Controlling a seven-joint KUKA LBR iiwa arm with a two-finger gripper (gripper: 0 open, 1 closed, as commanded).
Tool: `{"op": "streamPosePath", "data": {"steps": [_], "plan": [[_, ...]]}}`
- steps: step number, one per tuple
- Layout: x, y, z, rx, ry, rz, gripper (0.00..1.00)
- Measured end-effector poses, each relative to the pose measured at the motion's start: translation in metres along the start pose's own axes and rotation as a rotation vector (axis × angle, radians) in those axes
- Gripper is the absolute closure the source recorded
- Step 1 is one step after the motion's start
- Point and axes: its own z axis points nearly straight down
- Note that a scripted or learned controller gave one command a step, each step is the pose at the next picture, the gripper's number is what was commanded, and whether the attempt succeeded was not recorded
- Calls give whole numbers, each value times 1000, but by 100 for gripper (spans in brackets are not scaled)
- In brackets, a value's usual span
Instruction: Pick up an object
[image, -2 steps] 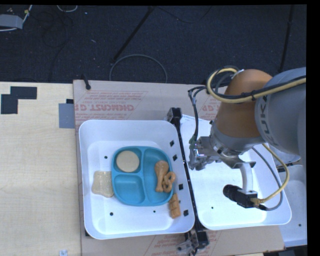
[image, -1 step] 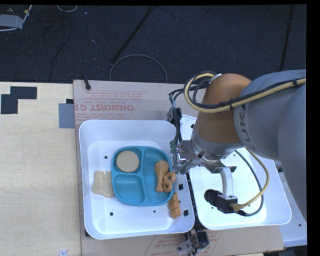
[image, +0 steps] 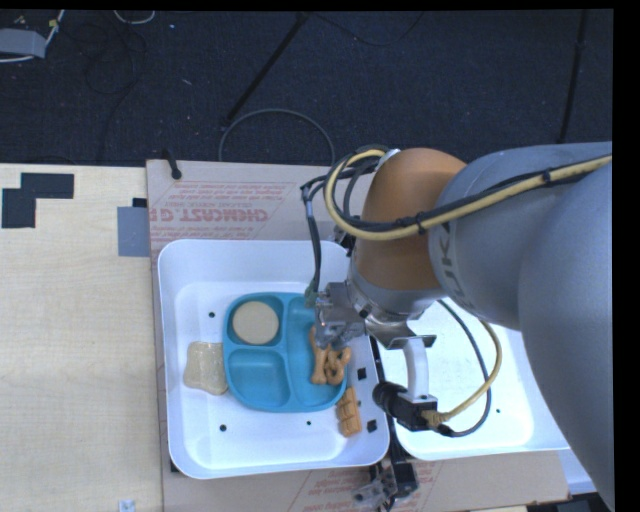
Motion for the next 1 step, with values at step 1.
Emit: {"op": "streamPosePath", "data": {"steps": [1], "plan": [[-1, 0, 0, 0, -1, 1, 0]]}}
